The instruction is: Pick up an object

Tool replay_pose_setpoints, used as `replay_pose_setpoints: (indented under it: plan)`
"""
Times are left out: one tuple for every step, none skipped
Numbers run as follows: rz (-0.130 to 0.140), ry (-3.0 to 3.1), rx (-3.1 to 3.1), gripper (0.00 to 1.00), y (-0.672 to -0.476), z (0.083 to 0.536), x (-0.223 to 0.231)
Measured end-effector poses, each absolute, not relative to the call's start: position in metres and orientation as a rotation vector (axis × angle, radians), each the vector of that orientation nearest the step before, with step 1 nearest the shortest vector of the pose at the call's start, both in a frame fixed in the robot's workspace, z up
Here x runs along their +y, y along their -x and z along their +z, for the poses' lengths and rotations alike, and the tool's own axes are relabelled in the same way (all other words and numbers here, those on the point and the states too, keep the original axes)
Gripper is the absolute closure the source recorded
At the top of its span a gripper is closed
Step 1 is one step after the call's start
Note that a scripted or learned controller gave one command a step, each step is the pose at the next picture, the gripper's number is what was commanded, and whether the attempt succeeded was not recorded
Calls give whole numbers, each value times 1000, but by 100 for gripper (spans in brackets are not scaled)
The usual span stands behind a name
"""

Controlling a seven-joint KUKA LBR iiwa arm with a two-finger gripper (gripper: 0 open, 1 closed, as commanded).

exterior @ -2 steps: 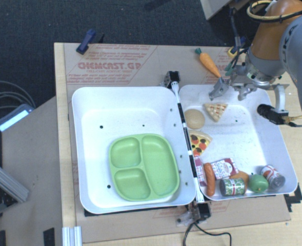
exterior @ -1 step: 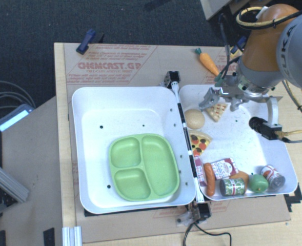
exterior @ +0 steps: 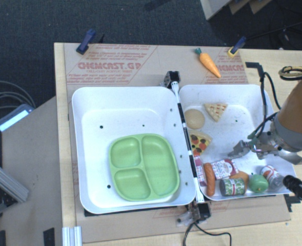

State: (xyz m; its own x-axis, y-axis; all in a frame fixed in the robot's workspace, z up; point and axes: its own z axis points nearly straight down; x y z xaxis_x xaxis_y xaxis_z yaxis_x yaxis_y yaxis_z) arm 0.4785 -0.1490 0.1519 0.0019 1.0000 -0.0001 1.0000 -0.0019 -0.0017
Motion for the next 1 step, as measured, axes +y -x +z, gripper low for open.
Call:
replay_pose_setpoints:
  plan:
    - [-3, 2221, -2224, 0, -587, 216, -85]
